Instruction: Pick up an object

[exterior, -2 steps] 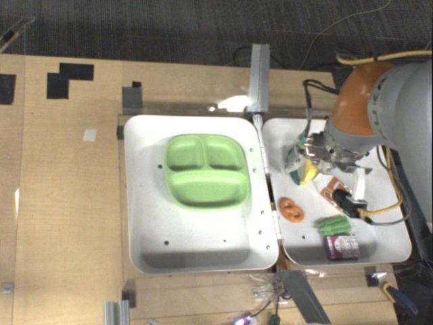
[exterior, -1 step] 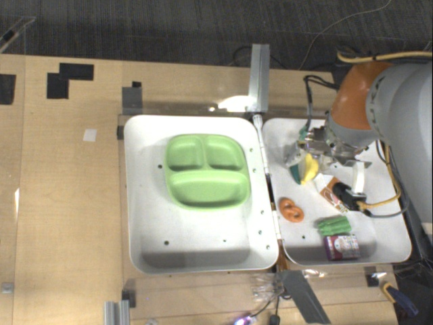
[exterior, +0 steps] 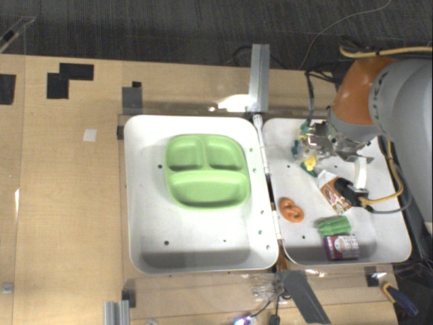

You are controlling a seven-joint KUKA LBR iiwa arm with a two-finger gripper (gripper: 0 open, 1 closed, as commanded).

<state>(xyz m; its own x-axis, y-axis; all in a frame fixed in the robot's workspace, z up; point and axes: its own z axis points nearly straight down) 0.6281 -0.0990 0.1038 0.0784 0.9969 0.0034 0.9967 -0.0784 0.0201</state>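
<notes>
In the right bin (exterior: 389, 239) lie an orange pretzel-shaped piece (exterior: 291, 210), a green block (exterior: 333, 224), a purple can (exterior: 342, 246) on its side and a brown-and-red packet (exterior: 333, 192). A small yellow thing (exterior: 310, 162) and a teal bit (exterior: 297, 148) sit near the bin's back left. My gripper (exterior: 315, 143) is low over the back of this bin, right above the yellow thing. The wrist hides what lies beneath it. The orange band (exterior: 354, 95) and grey arm (exterior: 406, 107) rise to the right.
The left bin (exterior: 145, 235) holds a green divided plate (exterior: 205, 170). A metal post (exterior: 259, 80) stands at the back between the two bins. Cables (exterior: 379, 202) trail from the arm over the right bin's right side.
</notes>
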